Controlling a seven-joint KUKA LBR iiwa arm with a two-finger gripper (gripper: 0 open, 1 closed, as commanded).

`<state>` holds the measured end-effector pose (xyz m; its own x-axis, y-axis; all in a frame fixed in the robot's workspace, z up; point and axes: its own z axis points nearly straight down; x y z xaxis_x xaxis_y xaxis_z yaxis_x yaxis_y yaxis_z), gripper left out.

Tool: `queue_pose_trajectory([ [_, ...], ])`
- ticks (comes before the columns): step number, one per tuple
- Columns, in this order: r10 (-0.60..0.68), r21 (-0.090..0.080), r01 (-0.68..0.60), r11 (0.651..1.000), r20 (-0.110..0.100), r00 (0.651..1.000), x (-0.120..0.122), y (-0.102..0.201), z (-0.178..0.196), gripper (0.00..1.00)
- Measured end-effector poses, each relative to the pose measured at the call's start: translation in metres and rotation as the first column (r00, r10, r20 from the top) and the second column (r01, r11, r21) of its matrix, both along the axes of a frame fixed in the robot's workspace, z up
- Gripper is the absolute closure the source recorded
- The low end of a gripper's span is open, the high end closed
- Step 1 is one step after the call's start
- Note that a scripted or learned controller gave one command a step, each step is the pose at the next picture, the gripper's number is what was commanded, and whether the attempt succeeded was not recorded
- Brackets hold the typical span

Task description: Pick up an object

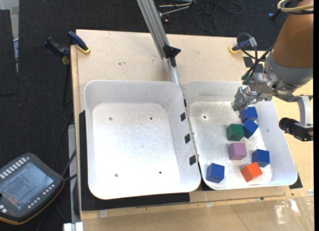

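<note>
Camera view, looking down at a slant on the bench (124,55): two shallow white bins side by side, left bin (94,125) and right bin (209,100). Grey arm with orange band (294,30) reaching in from the right, gripper (240,104) low over the back part of the right bin, just above and left of a blue cube (250,113). Cannot tell the gripper's state; no block seen gripped. Just below, a second blue cube (250,126) touching a green cube (235,132). Nearer the front, a purple cube (237,150), then a third blue cube (261,157) beside an orange cube (251,171), and a fourth blue cube (215,172) apart at the front left of that bin. Teach pendant (25,187) on the floor at lower left. Yellow-tipped blue clamps (77,43) on the bench's back corners.
</note>
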<state>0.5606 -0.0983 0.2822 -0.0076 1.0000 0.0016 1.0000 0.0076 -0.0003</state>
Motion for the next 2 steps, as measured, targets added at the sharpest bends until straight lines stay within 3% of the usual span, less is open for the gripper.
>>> queue_pose_trajectory([
  [2,0.001,0.000,-0.001,1.000,0.000,1.000,-0.013,0.100,-0.003,1.00],
])
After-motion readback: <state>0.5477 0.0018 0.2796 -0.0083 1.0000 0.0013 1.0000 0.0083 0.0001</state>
